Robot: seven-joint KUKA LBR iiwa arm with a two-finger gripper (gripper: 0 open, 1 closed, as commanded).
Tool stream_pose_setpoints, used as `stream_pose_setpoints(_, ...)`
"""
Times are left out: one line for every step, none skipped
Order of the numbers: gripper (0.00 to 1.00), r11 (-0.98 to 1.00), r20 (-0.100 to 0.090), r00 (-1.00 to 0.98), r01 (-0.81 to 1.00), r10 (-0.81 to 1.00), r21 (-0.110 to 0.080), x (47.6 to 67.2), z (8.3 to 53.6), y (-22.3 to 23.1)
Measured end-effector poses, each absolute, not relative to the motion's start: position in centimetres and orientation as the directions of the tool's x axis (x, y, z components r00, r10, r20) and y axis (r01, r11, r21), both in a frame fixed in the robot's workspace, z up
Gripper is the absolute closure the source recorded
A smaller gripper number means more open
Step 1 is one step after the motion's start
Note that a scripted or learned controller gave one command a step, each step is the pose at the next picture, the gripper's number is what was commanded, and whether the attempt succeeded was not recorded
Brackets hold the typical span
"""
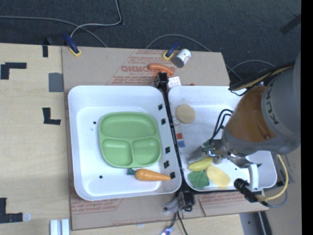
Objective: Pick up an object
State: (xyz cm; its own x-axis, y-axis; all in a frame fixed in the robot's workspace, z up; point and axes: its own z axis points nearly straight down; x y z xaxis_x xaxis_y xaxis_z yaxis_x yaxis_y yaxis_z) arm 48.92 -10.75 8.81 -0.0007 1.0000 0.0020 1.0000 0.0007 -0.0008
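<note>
Camera view: arm (pixel 266 116) covers most of the right bin (pixel 205 94), wrist low over its front-left corner. Left bin (pixel 80 131) holds green tray (pixel 130 138) and carrot (pixel 151 175). Gripper (pixel 211 153) sits w/ tips touching yellow banana (pixel 199 165); pale yellow piece (pixel 218 176) and green leaf (pixel 198 179) crowd just beside. Round tan piece (pixel 185 113) lies apart. Finger spread: cannot tell, tips obscured. Risk: curved banana slips sideways on closing; clustered neighbours may get pinched or shoved vs bin wall.
</note>
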Motion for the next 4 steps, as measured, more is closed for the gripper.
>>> stream_pose_setpoints(0.0, 0.0, -0.001, 0.0, 1.0, 1.0, 0.0, 53.1, 16.9, -12.1)
stream_pose_setpoints(0.0, 0.001, 0.002, -0.001, 1.0, 1.0, -0.003, 48.3, 9.1, -9.8)
stream_pose_setpoints(0.0, 0.0, 0.0, 0.0, 1.0, 1.0, -0.002, 51.2, 11.5, -12.5)
stream_pose_setpoints(0.0, -0.001, -0.002, 0.001, 1.0, 1.0, 0.002, 50.5, 8.6, -9.7)
